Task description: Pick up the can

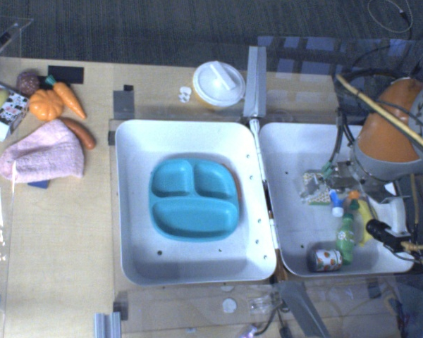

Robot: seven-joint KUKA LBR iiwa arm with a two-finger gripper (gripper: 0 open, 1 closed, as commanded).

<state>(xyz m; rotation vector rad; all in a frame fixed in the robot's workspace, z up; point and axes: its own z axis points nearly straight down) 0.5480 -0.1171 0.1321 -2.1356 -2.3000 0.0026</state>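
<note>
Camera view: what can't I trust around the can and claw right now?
- Claw: fingers too small and cluttered to tell whether open or shut.
- Can: label blurred; contact with the green bottle unclear.
- Items under the claw: shapes merge and cannot be identified.

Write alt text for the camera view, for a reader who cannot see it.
The arm's gripper hovers in the right bin, above the can lying at the bin's near edge beside a green bottle. The left bin holds a blue divided tray.
</note>
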